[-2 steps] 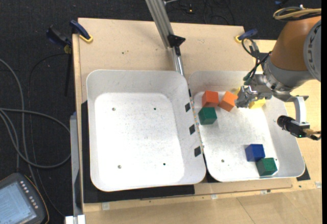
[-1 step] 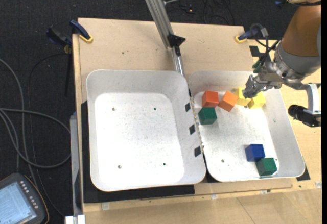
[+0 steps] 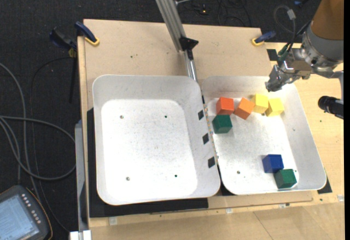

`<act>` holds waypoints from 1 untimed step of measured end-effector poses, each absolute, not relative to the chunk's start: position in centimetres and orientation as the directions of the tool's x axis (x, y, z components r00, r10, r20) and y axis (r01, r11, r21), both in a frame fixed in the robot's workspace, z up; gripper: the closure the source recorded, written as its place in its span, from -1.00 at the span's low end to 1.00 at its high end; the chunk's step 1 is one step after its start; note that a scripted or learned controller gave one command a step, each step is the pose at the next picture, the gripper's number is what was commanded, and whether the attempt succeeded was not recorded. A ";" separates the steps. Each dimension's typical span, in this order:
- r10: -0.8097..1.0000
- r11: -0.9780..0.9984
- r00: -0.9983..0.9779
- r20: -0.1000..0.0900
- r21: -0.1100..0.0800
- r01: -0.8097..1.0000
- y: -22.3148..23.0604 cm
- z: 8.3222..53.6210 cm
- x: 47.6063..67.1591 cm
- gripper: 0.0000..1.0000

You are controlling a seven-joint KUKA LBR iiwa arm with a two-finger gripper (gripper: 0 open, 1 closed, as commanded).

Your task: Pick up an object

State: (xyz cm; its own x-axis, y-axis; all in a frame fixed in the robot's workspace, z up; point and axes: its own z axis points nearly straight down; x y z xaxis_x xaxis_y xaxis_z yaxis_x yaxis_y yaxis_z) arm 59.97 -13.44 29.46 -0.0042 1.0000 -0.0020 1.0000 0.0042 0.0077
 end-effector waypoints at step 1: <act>1.000 0.003 -0.003 -0.002 0.003 1.000 -13.4 30.0 60.1 1.00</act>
